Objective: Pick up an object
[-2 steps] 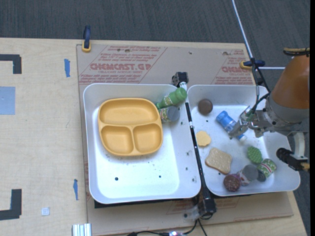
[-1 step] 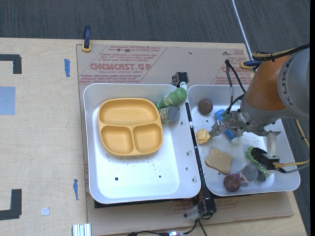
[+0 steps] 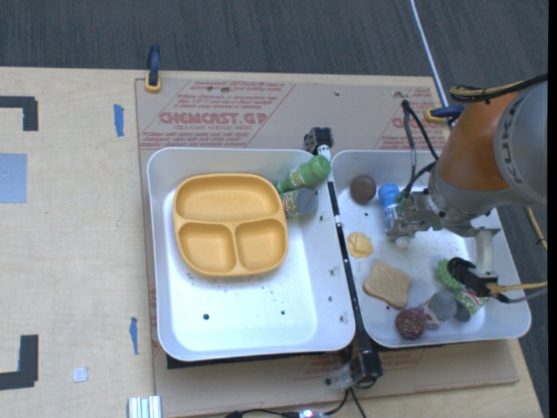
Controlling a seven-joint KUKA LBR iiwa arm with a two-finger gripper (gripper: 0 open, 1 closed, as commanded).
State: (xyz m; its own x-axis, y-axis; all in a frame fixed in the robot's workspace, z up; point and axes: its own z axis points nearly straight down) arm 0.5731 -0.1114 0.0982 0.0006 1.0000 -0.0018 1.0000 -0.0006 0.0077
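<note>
Fingers: state cannot be told; the two-finger metal gripper (image 3: 402,231) points down into the right white bin (image 3: 513,320).
Arm: the grey, orange-banded arm (image 3: 487,159) enters from 3 o'clock.
Objects: tan bread slice (image 3: 387,283) at the gripper's 6 o'clock; blue cylinder (image 3: 388,196) at its 12 o'clock.

plate (image 3: 230,225) in left bin (image 3: 165,259), bread (image 3: 387,283) right

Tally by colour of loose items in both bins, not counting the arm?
Yellow: 2, divided plate, small piece
Green: 2, bottle, toy
Brown: 2, ball, toast
Dark red: 1, ball
Grey: 2
Blue: 1
Total: 10
</note>
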